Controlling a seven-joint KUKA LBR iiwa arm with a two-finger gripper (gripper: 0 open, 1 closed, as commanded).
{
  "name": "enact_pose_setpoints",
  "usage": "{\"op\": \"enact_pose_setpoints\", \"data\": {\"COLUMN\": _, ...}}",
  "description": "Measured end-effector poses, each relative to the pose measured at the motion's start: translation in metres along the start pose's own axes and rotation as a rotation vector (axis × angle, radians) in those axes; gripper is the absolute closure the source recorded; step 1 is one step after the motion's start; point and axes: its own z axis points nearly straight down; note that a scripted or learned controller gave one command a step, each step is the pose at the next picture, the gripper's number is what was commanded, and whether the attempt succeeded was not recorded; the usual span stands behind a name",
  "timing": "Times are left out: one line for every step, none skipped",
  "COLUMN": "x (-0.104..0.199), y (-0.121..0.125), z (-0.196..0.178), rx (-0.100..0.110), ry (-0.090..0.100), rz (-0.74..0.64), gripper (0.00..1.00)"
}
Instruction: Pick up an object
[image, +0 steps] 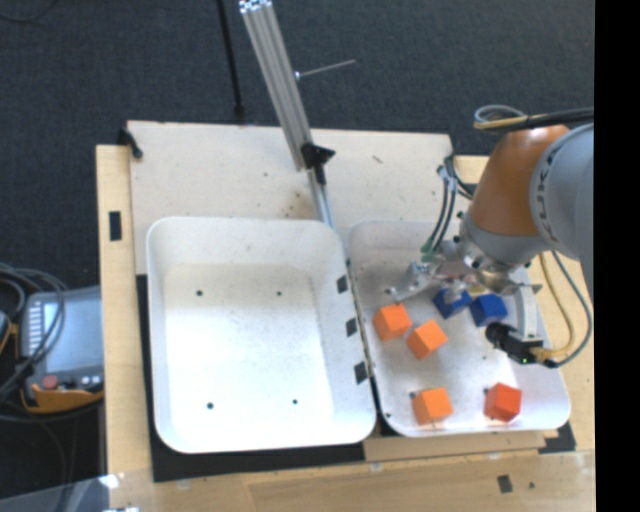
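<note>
Camera view: we count four orange blocks (393, 320) in the right bin (385, 245), toward 5 o'clock. Arm (520, 190) bends down from 3 o'clock, gripper (462, 300) low beside them; we can't tell its grip.

The grey arm (560, 190), orange band above its wrist, reaches over the right bin (375, 245); its gripper (462, 298) hangs low above the bin's middle, seemingly just above the floor.
</note>
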Motion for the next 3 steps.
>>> {"op": "enact_pose_setpoints", "data": {"x": 0.0, "y": 0.007, "z": 0.03, "rx": -0.028, "ry": 0.0, "rz": -0.003, "gripper": 0.0}}
{"op": "enact_pose_setpoints", "data": {"x": -0.001, "y": 0.002, "z": 0.027, "rx": -0.01, "ry": 0.002, "rz": 0.005, "gripper": 1.0}}
{"op": "enact_pose_setpoints", "data": {"x": 0.001, "y": -0.004, "z": -0.033, "rx": -0.011, "ry": 0.001, "rz": -0.002, "gripper": 1.0}}
